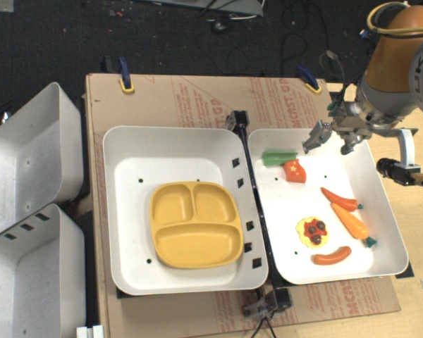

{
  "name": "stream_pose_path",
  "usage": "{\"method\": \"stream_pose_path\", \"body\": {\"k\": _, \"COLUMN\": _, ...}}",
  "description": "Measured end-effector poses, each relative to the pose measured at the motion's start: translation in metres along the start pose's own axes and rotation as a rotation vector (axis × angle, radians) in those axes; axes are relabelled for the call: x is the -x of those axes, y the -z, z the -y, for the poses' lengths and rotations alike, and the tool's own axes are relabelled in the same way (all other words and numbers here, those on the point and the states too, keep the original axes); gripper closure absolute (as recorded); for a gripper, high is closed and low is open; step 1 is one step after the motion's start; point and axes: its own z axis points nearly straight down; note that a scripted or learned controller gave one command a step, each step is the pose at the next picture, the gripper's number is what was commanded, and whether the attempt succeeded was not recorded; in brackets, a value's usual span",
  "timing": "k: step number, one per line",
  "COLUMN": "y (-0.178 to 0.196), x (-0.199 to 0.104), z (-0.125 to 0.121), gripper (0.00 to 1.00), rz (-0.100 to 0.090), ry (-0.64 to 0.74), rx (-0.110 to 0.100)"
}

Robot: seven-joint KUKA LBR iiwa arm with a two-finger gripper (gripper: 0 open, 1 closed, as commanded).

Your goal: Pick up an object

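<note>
Pick not yet made: tool (335, 136) hangs w/ fingers apart and nothing btwn them over the right bin's (388, 210) far edge, strawberry (295, 171) (nearest candidate) lying just left and nearer, untouched.

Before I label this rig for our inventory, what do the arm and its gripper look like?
The arm is grey with a rounded orange band above the wrist, edged by a thin yellowish ring. The gripper is bare grey metal with two slim fingers. A black fitting juts out beside the wrist.
</note>
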Motion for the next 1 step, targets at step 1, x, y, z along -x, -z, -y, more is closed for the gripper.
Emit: {"method": "stream_pose_path", "body": {"k": 1, "y": 0.0088, "x": -0.0005, "z": -0.0028, "gripper": 0.00, "rz": 0.002, "ry": 0.003, "rx": 0.014}}
